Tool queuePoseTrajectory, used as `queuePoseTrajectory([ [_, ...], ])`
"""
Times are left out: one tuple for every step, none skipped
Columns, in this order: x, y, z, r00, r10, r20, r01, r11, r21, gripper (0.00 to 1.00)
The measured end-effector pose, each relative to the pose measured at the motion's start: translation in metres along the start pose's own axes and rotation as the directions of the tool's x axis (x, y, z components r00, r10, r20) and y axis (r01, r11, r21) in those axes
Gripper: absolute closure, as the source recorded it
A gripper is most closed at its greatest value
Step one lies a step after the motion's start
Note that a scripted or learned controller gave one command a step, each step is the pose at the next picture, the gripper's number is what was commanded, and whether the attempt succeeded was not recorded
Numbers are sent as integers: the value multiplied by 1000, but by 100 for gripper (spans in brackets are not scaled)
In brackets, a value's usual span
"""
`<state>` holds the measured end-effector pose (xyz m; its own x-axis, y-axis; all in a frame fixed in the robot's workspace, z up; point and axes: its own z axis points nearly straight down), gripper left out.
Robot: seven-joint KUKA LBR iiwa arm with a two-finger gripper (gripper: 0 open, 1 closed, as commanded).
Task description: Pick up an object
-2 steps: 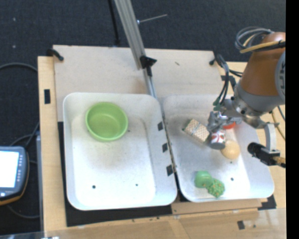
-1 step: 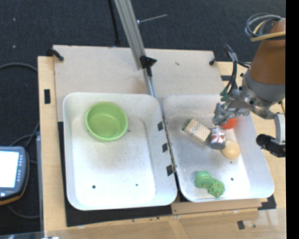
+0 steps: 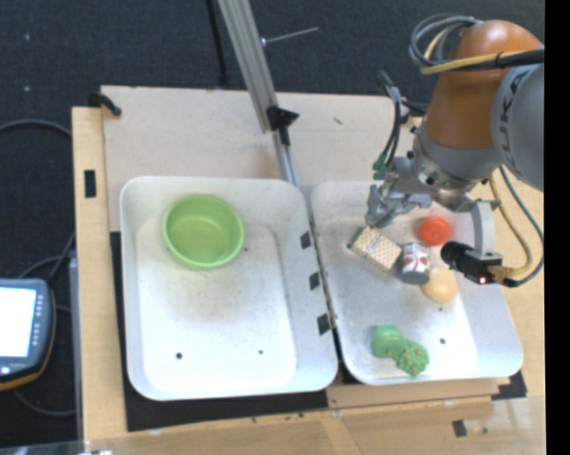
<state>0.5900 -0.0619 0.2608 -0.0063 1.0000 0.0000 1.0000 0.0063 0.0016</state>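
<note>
My gripper (image 3: 377, 214) hangs over the upper left of the right bin (image 3: 484, 349), just above a tan checkered block (image 3: 375, 248) that lies tilted on the bin floor. Nothing shows between its fingers. To the right of the block lie a small grey and red can (image 3: 414, 262), a red cap-like piece (image 3: 434, 229) and a pale yellow egg-shaped object (image 3: 440, 287). A green toy (image 3: 399, 346) lies near the front of the same bin.
The left bin (image 3: 152, 349) holds a green bowl (image 3: 203, 231) in its upper part. A grey metal pole (image 3: 256, 74) slants down from the top to the gap between the bins. A handheld screen (image 3: 9, 335) sits at the far left, off the bench.
</note>
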Motion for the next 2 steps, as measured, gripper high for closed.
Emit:
queuePoseTrajectory([
  [52,18,14,1000,0,1,0,1000,0,100],
  [97,36,6,1000,-1,-1,1,1000,-1,100],
])
